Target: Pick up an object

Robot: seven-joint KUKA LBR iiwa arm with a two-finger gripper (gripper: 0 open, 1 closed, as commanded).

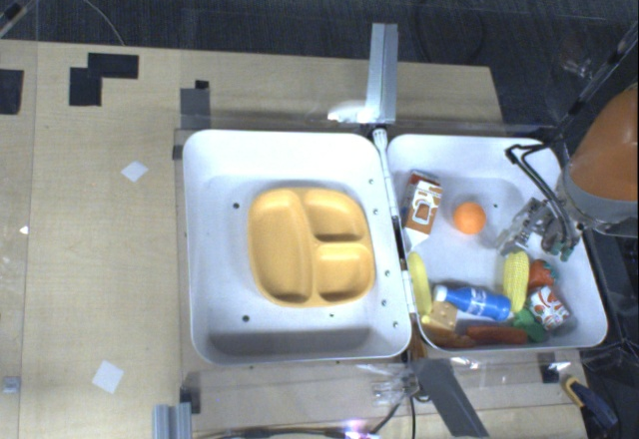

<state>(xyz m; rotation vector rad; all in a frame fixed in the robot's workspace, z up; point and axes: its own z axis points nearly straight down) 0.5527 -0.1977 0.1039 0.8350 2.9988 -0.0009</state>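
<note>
Corn cob (515,273) is standing lengthwise just below our gripper (539,227), whose grip we cannot tell.

Two white bins (200,227); one yellow tray (308,245); one orange (469,218); two corn cobs (515,275).

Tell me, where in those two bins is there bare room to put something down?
Left bin: a bare white band rings the yellow tray, widest along its left and front. Right bin: bare floor at the back, above the carton and orange ball. Its front is crowded: corn, blue bottle, can, with the gripper above.
</note>
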